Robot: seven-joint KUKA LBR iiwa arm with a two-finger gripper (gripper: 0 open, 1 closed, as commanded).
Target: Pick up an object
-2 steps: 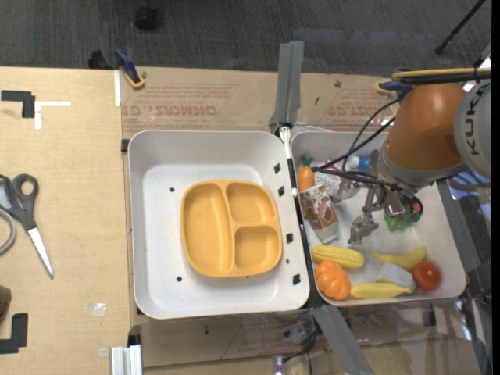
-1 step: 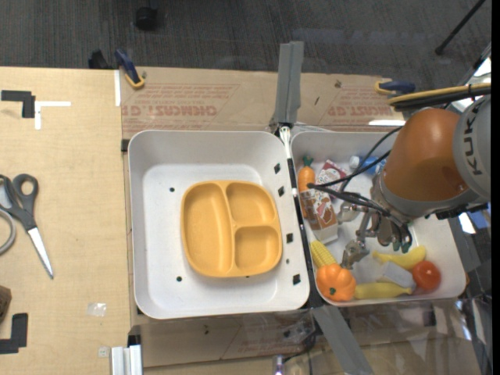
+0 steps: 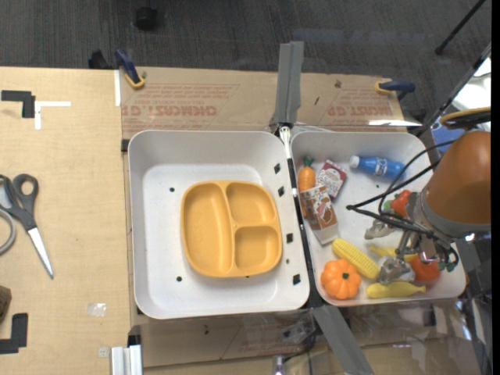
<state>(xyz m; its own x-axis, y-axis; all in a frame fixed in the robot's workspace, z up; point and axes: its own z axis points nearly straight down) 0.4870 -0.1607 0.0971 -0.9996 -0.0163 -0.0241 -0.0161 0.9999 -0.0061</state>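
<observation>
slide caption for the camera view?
KUKA arm's tool low in the right bin among toy foods; yellow divided plate in the left bin.

Two bins side by side on bench: left bin [image 3: 148, 209] with divided tray [image 3: 231, 227] at centre; right bin [image 3: 344, 139] with mixed items and gripper [image 3: 402, 258] low at its right side. In right bin: carrot [image 3: 306, 178] and packet [image 3: 319, 207] along left wall, bottle [image 3: 377, 166] at rear, corn [image 3: 355, 257] mid-floor, pumpkin [image 3: 341, 280] at front left, banana [image 3: 394, 290] along front wall. Scissors [image 3: 30, 217] on bench well left of both bins.
</observation>
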